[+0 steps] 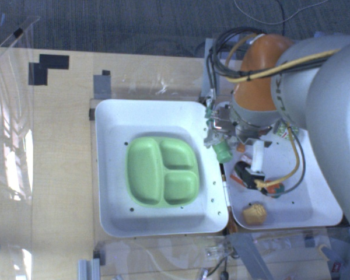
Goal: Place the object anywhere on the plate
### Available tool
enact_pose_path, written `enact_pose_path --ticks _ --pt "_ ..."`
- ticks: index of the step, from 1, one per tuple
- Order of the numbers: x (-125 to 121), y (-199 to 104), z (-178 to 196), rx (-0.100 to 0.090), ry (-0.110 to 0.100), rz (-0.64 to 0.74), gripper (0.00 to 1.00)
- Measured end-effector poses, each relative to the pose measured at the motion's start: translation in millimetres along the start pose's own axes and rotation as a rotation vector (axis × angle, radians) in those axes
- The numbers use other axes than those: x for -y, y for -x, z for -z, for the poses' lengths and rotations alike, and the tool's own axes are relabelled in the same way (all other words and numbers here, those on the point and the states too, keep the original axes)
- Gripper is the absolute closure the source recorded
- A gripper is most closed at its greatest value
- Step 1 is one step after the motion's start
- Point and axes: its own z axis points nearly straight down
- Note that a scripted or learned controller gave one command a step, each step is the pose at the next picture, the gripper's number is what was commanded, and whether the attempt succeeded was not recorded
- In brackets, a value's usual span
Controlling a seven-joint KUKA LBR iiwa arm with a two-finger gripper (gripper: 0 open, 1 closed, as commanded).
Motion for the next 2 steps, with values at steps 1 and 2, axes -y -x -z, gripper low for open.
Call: enact_pose_path --ticks 1,2 --pt "13.9 -58.7 9.5 0.0 0.0 0.04 1.0" --pt "13.8 -58.5 9.6 0.0 0.001 0.039 0.0"
